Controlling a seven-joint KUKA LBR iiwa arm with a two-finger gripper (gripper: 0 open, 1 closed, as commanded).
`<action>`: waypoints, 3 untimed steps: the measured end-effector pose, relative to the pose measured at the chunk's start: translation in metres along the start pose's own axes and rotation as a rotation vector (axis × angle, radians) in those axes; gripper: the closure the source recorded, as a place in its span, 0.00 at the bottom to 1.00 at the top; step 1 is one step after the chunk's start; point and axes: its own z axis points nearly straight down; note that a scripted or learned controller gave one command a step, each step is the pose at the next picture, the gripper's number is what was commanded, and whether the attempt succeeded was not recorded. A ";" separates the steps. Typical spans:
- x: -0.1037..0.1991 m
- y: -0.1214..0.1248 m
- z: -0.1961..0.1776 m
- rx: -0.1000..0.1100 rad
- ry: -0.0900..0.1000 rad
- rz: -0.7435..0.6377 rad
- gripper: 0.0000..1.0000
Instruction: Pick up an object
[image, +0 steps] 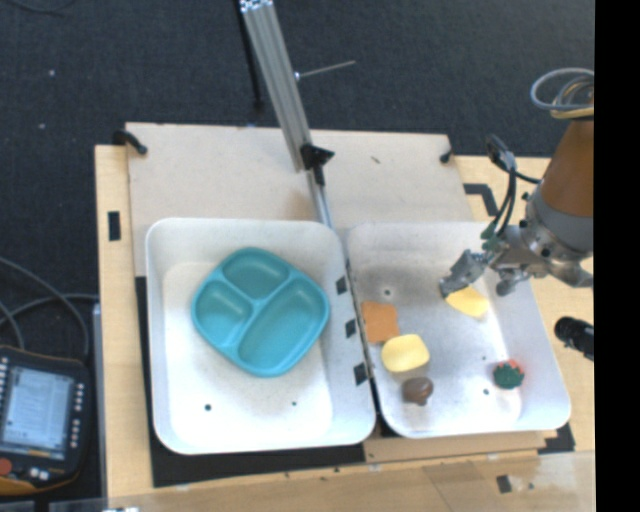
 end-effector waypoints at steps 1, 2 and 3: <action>0.000 0.000 0.000 0.000 0.000 0.001 0.00; -0.010 -0.005 0.057 0.007 -0.001 0.004 0.00; -0.005 -0.005 0.119 0.007 -0.001 0.003 0.00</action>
